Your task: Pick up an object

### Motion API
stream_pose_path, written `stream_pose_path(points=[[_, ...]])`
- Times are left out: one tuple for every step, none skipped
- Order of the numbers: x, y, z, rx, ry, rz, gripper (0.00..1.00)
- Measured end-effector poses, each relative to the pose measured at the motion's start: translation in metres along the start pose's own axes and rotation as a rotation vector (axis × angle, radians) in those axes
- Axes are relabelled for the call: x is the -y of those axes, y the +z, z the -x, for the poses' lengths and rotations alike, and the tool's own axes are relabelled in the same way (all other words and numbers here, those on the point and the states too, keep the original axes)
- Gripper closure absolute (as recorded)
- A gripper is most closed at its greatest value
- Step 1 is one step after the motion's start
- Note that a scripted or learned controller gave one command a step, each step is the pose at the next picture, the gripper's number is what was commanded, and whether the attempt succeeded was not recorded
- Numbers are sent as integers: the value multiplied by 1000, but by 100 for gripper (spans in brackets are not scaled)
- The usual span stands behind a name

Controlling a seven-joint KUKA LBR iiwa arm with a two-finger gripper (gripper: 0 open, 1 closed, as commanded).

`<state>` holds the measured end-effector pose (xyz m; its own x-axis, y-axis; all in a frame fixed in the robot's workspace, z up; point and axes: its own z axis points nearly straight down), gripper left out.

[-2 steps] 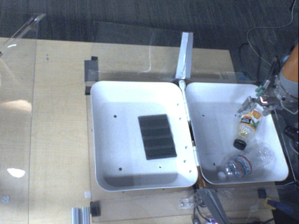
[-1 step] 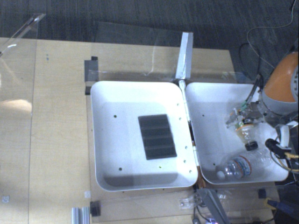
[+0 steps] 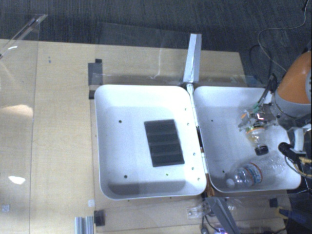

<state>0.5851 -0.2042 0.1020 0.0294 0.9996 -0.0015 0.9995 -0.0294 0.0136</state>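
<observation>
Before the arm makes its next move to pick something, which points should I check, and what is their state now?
1. Target present: ok, a clear plastic bottle lies in the right bin.
2. Bottle free of neighbours: ok, the small black object lies apart from it.
3. Hand over the right bin: ok.
4. Hand holding something: cannot tell.
5. Dark ribbed block in the left bin: ok, flat, away from the walls.

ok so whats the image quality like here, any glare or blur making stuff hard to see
In the camera view, light is even and soft; the dark ridged pad in the left bin is crisp. The clear bottle and crinkled clear wrapper in the right bin wash into the white floor. Glare patches sit on the clear panel at left.
</observation>
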Motion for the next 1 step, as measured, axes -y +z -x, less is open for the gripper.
stream_pose_path(points=[[-82,-88,-48,-1,-233,-6,100]])
